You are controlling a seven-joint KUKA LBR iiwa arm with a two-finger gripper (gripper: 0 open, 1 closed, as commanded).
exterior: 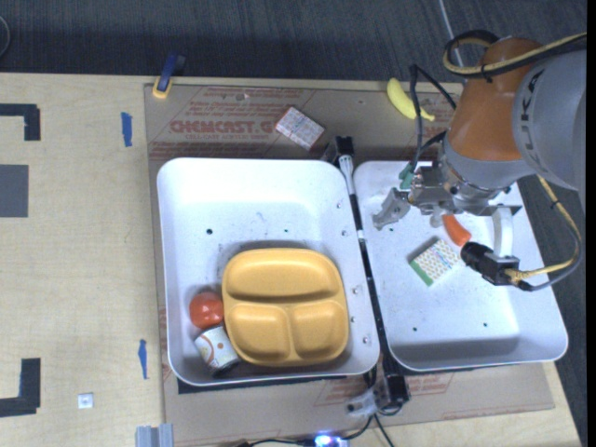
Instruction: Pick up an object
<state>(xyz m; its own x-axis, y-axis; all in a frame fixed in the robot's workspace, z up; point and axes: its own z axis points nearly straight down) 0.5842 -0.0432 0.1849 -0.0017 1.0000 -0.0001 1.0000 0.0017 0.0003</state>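
- Likeliest pick: small speckled pad, lying flat on the floor of the right bin, about mid-floor and well clear of that bin's walls.
- Just beyond the pad, toward the right bin's far wall: short orange piece, partly tucked under the wrist; too hidden to name.
- Gripper low over the right bin's far-left part, near the pad but not over it. Spread or pressed together: cannot tell from this angle. Nothing seen held.
- Judged step: approach, grasp not yet made.
- To do it well: centre over the pad before descending, not beside it. Turn the wrist so the closing line crosses the pad's short side. Go fully down to the right bin's floor, since so thin a thing gives little edge to catch. Close slowly and lift straight up.
- Risks: skating the flat pad along the floor instead of pinching it; nudging the orange piece; snagging the black cable part hanging just right of the pad.
- Left bin hard against the right bin's left wall, bearing a yellow divided tray, a red ball and a small white-and-orange cup; all bulkier, yet farther from the reach.
- Past the right bin's far rim: a yellow item on the bench, outside both bins.
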